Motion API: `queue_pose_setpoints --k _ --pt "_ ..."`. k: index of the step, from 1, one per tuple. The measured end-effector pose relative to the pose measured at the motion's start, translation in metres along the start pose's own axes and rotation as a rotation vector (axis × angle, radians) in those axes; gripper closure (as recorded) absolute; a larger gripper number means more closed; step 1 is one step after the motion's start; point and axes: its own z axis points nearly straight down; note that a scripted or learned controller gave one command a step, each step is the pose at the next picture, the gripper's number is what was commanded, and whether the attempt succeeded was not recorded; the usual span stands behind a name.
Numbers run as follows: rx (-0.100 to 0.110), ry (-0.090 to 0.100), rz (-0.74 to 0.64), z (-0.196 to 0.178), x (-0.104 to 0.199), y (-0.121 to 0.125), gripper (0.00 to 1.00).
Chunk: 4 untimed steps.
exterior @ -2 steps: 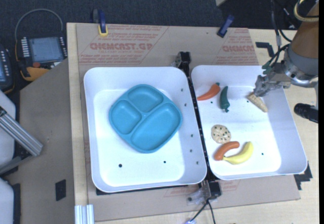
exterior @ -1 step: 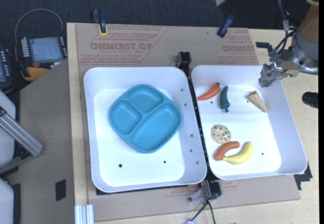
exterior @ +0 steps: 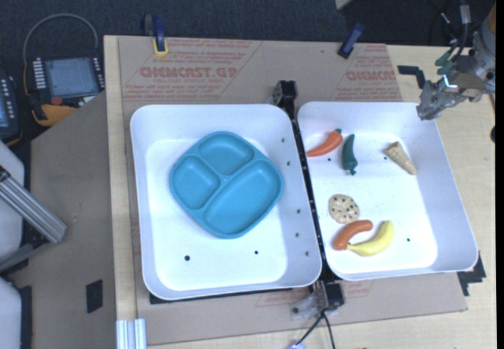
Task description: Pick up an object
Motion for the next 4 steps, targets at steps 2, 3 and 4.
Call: queue_pose_setpoints --k 2,3,4 --pt "0.012 0.005 -0.003 0.023 0.096 -0.017 1.00" --pt "0.012 0.005 -0.004 0.044 0.146 -0.026 1.00" --pt "0.011 0.005 -0.004 0.042 0.201 -0.038 1.00"
